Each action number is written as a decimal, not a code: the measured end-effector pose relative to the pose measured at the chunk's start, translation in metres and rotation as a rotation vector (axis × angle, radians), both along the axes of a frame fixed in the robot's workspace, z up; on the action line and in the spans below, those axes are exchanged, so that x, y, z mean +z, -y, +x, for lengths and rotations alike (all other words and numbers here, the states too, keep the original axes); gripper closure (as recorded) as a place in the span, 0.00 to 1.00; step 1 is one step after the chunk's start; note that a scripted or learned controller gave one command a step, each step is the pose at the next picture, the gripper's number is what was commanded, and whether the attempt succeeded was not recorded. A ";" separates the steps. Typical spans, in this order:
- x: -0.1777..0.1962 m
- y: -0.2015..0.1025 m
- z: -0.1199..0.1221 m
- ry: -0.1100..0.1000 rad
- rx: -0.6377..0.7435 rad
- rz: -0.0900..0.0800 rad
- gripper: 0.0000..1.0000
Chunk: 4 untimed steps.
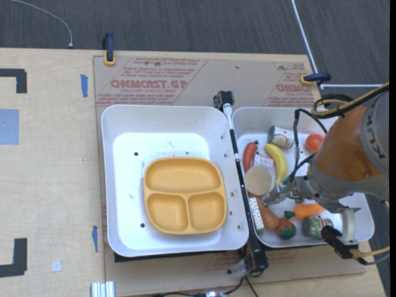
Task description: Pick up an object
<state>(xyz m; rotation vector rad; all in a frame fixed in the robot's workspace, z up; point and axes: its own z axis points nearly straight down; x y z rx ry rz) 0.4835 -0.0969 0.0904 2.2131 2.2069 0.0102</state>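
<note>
Gripper (276, 195) low in the right bin (365, 228), amid toy food (banana (278, 160), carrot (268, 216), tan disc (258, 180) nearby). Finger state: cannot tell. Nothing seen held, so pick judged not yet done; grasp and lift remain. Left bin holds a yellow tray (184, 194).

left bin (117, 166): divided plate (184, 194) centre | right bin (365, 224): banana (278, 161), round lid (258, 180) left of it | arm (349, 150) over right side
</note>
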 end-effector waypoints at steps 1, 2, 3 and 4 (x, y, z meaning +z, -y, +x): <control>0.000 -0.001 0.000 0.001 -0.002 -0.001 0.00; 0.000 -0.001 0.000 0.001 -0.002 -0.001 0.00; 0.000 -0.001 0.000 0.001 -0.002 -0.002 0.00; 0.011 0.003 0.002 0.011 -0.005 -0.012 1.00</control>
